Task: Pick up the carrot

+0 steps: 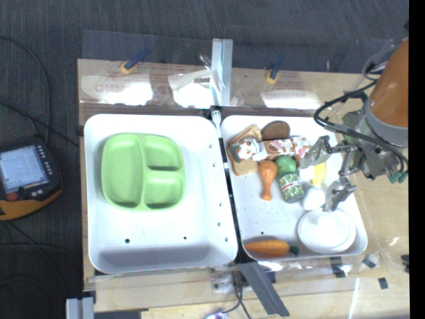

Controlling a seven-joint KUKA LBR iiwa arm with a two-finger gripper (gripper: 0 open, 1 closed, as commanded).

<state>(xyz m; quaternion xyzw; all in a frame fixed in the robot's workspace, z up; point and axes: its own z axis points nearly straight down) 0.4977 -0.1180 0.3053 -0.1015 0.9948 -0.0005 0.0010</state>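
Observation:
The carrot [267, 248], orange with a dark green end, lies flat along the near wall of the right bin [247, 224]. My gripper [328, 173] hovers over the right side of that bin, well above and to the right of the carrot. Its two fingers [317, 153] are spread apart with nothing between them.
A green divided plate [142, 169] sits in the left bin [159, 244]. In the right bin lie a toy chicken leg [267, 176], a green can [289, 183], a white bowl [325, 231], a yellow piece [319, 174] and several small food packs near the far wall.

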